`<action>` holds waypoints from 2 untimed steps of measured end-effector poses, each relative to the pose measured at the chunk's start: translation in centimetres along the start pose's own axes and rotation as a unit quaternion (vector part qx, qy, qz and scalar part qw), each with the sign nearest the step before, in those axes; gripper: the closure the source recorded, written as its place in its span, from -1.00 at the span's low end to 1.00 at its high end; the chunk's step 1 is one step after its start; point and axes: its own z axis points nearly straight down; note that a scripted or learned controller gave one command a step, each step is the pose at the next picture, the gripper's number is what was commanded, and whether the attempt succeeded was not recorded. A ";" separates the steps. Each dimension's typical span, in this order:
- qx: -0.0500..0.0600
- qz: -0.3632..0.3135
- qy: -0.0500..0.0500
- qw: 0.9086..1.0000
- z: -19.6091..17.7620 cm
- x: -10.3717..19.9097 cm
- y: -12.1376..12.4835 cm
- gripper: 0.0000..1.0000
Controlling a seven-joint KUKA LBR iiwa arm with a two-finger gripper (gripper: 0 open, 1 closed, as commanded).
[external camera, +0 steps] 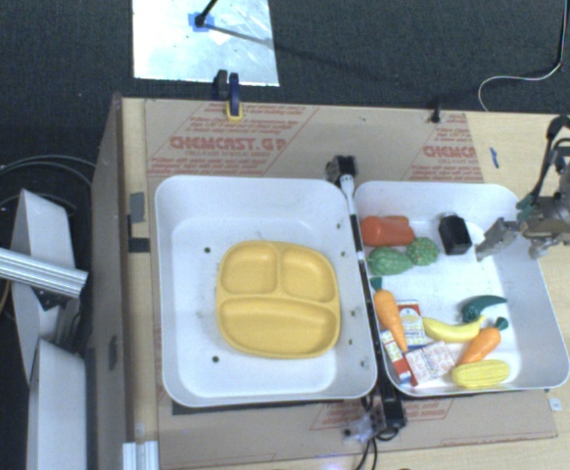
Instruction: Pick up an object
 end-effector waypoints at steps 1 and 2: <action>-0.007 0.000 -0.002 1.000 14.0 3.6 6.8 -1.00; 0.026 -0.002 0.001 1.000 14.7 5.6 10.8 -1.00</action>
